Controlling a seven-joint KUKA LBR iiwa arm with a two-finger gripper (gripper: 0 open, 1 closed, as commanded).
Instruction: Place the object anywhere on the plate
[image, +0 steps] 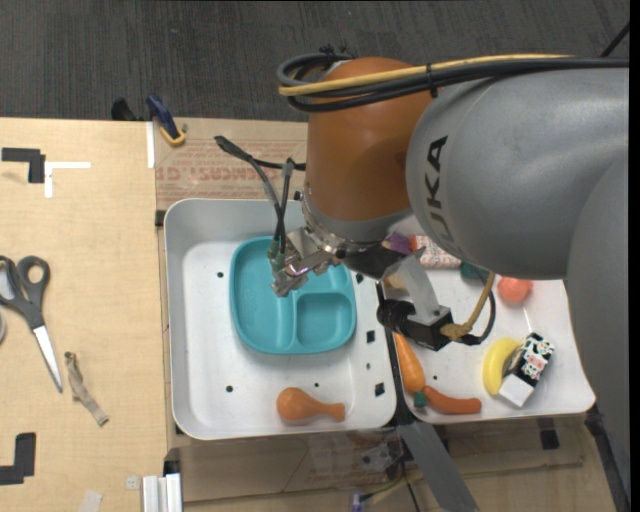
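A teal divided plate lies in the left white bin, towards its back and right. My gripper hangs over the plate's upper right part, close to its surface. The grey arm and its orange band cover the plate's far right corner. Nothing shows clearly in the gripper. An orange gourd-shaped toy lies in the same bin, in front of the plate and apart from it.
The right bin holds a carrot, a red chili, a banana, a cow-patterned box, a peach-coloured ball and a pink packet. Scissors lie on the bench at the left.
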